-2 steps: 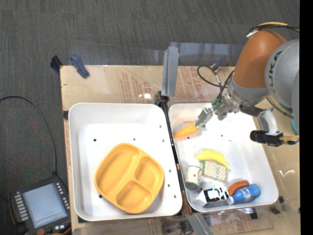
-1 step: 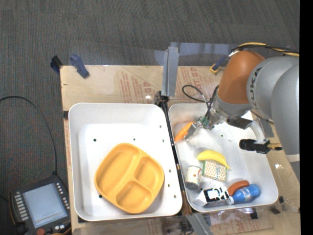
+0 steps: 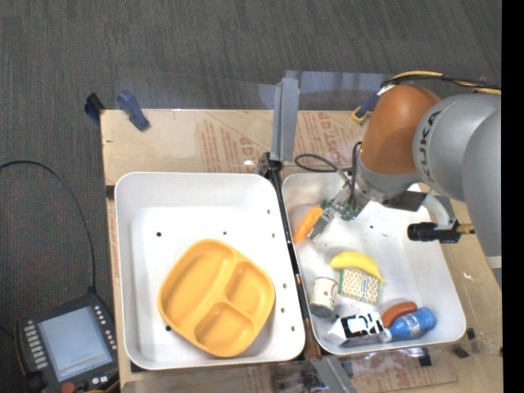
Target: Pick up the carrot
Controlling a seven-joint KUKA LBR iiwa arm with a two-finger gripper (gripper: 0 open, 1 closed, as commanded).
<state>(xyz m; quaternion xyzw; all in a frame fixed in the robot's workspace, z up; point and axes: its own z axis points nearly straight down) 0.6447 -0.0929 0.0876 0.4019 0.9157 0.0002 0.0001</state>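
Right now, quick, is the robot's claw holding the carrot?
Gripper: down at the carrot in the right bin; whether it is open, shut or holding cannot be told.

Both bins — the left bin (image 3: pixel 131 219) and the right bin (image 3: pixel 426 268) — look like smooth white plastic with a soft sheen. The yellow divided plate (image 3: pixel 217 297) is matt plastic. The carrot (image 3: pixel 307 222) has a smooth, toy-like orange surface. The arm (image 3: pixel 442 137) shows a glossy orange band and satin grey casing — the bench board (image 3: pixel 188 142) looks like printed cardboard.
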